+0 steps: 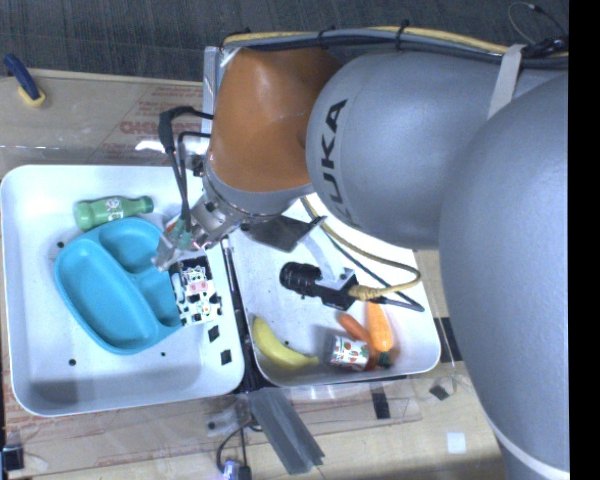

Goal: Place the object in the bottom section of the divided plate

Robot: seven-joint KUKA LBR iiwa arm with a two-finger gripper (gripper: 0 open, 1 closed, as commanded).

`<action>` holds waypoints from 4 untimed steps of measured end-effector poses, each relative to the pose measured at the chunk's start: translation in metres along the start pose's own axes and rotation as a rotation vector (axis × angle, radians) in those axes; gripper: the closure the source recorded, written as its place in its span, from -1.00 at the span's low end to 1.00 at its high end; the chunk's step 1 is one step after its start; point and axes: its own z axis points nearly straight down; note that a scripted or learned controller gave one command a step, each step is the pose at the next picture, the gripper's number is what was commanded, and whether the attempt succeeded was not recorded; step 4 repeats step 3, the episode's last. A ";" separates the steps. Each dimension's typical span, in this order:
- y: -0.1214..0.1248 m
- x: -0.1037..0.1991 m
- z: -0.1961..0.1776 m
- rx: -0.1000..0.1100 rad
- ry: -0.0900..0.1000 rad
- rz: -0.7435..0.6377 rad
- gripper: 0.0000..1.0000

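A blue divided plate [110, 298] lies in the left bin [40, 368], its large section toward the near side and smaller sections at the top. My gripper [177, 240] hangs low over the plate's upper right rim, under the orange wrist band. A small black-and-white patterned box [198, 291] rests against the plate's right edge, just below the gripper. A green bottle [111, 208] lies on its side above the plate, left of the gripper. The arm's bulk hides the bin's upper right corner.
The right bin [420, 353] holds a banana [278, 346], an orange carrot [380, 326], a small red piece [352, 325] and a little printed can [348, 353] along its near side. A blue-handled tool [22, 76] lies on the bench at far left.
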 end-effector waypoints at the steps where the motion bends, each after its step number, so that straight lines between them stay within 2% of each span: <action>1: 0.000 0.000 0.000 0.000 0.000 0.000 -1.00; 2: 0.000 0.000 -0.010 0.002 0.000 -0.004 1.00; 3: 0.000 0.000 -0.010 0.002 0.000 -0.004 -1.00; 4: 0.000 0.000 -0.010 0.002 0.000 -0.004 -1.00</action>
